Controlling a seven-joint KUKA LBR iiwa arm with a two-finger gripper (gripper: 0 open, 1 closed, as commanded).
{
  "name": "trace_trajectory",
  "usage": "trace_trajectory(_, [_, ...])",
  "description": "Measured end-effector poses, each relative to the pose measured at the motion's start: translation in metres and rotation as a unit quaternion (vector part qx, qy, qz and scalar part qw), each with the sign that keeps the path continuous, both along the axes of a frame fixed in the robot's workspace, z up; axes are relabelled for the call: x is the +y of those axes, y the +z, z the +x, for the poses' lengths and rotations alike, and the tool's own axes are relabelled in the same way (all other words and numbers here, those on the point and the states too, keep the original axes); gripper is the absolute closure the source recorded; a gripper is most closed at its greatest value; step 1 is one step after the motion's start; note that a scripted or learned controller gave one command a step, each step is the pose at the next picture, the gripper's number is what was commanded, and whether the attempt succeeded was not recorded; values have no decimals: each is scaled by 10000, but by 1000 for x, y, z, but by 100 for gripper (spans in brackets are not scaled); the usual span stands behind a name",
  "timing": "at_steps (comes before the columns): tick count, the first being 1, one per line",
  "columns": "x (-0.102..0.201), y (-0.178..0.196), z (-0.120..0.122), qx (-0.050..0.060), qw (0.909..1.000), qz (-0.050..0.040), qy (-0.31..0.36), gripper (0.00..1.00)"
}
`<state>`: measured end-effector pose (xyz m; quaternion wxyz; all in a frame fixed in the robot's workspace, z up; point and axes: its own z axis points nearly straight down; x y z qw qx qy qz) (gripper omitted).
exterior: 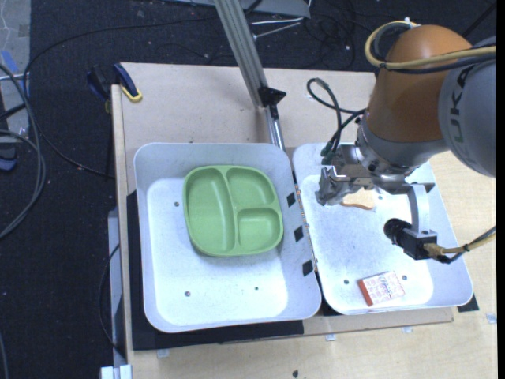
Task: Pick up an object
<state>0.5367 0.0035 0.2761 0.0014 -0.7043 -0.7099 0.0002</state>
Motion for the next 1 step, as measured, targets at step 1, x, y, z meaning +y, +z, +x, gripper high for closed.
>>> trace_trajectory(1, [55,-21,-10,3,10000,-2,-1,100])
